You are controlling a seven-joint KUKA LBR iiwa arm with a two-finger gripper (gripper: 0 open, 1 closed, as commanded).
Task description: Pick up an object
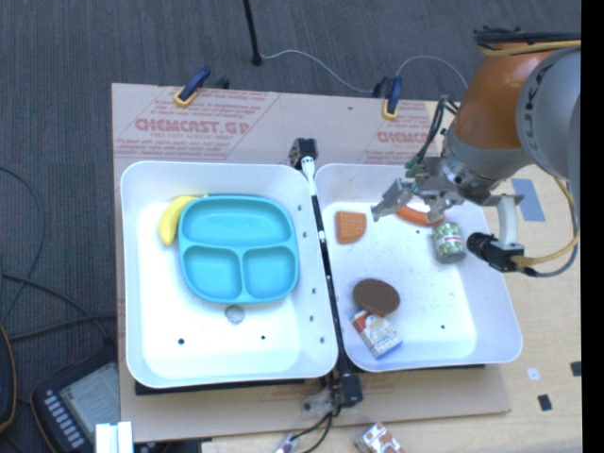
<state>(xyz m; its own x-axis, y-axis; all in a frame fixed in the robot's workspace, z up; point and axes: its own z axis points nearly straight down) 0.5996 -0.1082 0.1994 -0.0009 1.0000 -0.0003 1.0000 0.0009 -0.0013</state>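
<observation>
My gripper (412, 206) hangs over the back of the right bin (491, 347), open, with its fingers spread to either side of a long orange-red piece (411, 215) that lies on the bin floor. A green can (449, 242) stands just to the right of it. An orange toast-shaped piece (350, 226) lies to the left. Nearer the front lie a round brown disc (377, 296) and a small red-and-white carton (377, 334).
The left bin (151, 347) holds a blue divided tray (240, 249), a yellow banana (171, 218) at the tray's left edge and a small grey item (234, 315). A black cable part (493, 249) hangs from the arm near the can.
</observation>
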